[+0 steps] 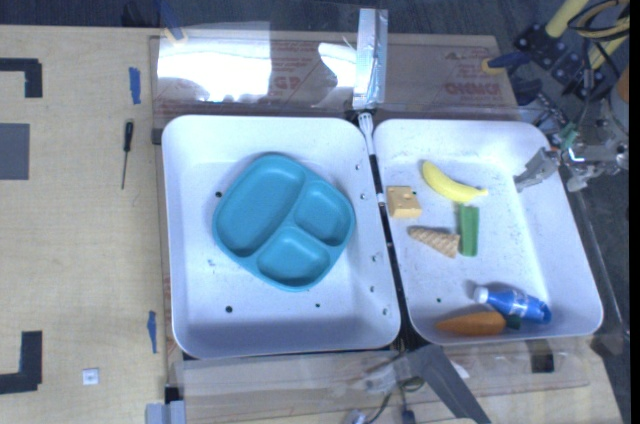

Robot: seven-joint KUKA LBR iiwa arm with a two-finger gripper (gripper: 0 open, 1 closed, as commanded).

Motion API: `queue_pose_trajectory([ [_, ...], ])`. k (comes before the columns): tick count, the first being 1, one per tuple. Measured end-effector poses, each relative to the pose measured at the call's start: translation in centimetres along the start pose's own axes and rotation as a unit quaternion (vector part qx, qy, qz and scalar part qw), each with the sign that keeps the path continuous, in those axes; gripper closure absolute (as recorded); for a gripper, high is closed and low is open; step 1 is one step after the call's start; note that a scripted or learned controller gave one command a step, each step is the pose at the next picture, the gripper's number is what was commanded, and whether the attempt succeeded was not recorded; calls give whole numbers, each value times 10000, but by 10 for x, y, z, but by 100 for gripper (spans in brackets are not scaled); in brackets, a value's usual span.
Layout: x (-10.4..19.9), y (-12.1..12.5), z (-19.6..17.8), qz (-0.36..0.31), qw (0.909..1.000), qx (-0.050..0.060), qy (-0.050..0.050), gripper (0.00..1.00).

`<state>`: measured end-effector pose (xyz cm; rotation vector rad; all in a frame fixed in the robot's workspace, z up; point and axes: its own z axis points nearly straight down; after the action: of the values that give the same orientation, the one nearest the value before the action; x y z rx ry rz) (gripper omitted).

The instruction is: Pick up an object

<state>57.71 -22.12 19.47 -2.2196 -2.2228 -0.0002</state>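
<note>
Two white bins sit side by side on the wooden surface [70,242]. Left bin [190,312] holds a blue divided plate [285,220], roughly centred. Right bin [560,252] holds the loose items: a yellow banana [450,183] near the middle top, a tan block [404,202], possibly toy bread or cheese, just left of it, an ice-cream cone [434,239] lying on its side below, and a green stick-like piece [467,229] standing beside the cone's wide end. At the near edge a blue bottle [512,303] lies tilted, with an orange carrot [472,323] right beside it. The gripper [545,167] hangs over the right bin's far right corner, apart from all items; whether its fingers are spread or pressed together cannot be told at this angle.
</note>
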Motion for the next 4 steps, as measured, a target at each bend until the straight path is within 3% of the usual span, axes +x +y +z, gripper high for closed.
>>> queue_pose_trajectory([
  [1,44,-3,15,-127,9999,8,7,0],
  [2,25,-2,-71,598,9982,-37,-13,0],
  [3,46,2,54,380,9993,67,16,0],
  [4,45,7,36,374,9993,-20,-6,100],
])
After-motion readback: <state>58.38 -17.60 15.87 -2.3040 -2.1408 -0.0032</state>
